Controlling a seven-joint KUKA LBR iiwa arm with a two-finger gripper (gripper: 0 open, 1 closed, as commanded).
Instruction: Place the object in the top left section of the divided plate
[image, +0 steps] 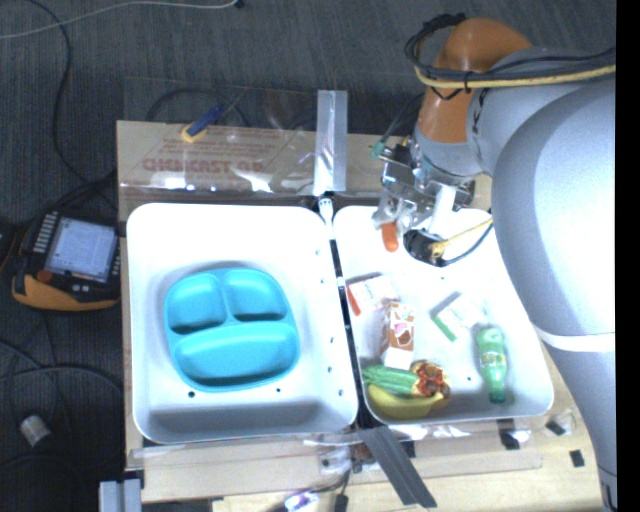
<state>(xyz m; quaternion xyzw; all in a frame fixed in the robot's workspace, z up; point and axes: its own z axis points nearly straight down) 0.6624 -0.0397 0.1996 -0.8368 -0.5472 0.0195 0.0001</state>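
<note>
Bench (150, 140): brown top, clear plastic sheeting across the far strip. Bearing two shallow white bins side by side: right bin (520, 395) directly beneath the gripper (392, 222), left bin (150, 300) beside it, farther from the tool, walls touching along the middle.

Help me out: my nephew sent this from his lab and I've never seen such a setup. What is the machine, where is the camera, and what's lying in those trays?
One camera looks down at a slant on a bench. The grey robot arm reaches in from the right; its gripper hangs over the right bin, with a small orange object at its tip. Whether that is truly gripped I cannot tell. The right bin holds a green bottle, a banana, a small carton and other bits. The left bin holds a blue divided plate, its sections bare.
</note>
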